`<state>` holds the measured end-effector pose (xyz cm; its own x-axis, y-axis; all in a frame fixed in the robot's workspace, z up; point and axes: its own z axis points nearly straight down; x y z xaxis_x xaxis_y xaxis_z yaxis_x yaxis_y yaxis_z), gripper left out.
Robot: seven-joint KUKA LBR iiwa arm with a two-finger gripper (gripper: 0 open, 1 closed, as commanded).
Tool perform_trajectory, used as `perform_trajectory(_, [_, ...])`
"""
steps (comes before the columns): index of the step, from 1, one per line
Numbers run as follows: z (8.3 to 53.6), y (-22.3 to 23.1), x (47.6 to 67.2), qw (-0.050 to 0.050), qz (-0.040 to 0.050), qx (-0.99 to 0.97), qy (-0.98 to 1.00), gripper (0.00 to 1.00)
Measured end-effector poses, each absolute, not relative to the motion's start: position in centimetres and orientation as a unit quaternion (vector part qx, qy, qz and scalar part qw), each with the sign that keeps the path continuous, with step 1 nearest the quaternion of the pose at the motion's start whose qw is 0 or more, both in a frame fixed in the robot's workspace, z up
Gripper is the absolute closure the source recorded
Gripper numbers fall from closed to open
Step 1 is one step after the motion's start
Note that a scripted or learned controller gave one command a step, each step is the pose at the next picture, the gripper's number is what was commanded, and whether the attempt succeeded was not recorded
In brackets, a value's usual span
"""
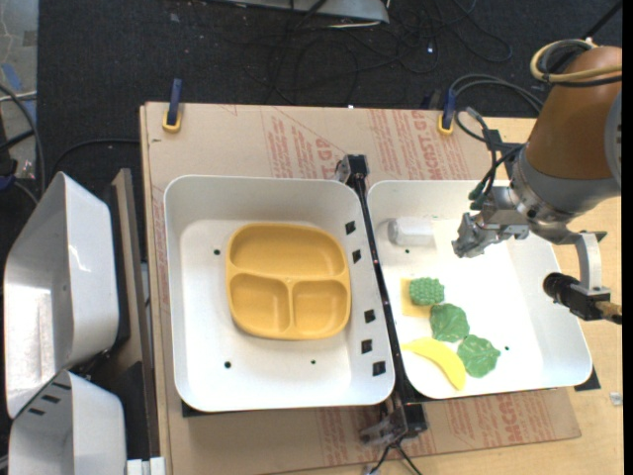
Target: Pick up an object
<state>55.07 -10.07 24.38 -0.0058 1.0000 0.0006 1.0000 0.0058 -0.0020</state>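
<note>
From above, the surface (257, 132) carries two shallow white bins side by side. The left bin (188, 265) holds a yellow divided tray (289, 279), sitting roughly in its middle. The right bin (554, 334) holds the loose things. A small grey block (410, 232) lies near its far left corner. Toward the near left part sit three green pieces: one green lump (426, 291) closest to the left wall, touching a flat yellow card (409, 303), a second green lump (449, 322) just beside it, and a third green lump (480, 355) nearer the front edge. A banana (440, 360) lies against the third lump, close to the front edge.

The arm (579, 127) reaches in from the right, and the tool (477, 236) hangs over the far half of the right bin, near the grey block but apart from it. Whether it is apart or together, I cannot tell. Nothing shows clamped in it.
</note>
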Motion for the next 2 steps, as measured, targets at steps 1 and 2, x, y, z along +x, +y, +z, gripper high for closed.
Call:
perform_trajectory(1, [25.1,-4.8,54.8,0.001,-0.0004,-0.704,-0.710,1.00])
perform_trajectory(2, [23.6,0.0,53.9,0.001,0.0006,-0.705,-0.709,1.00])
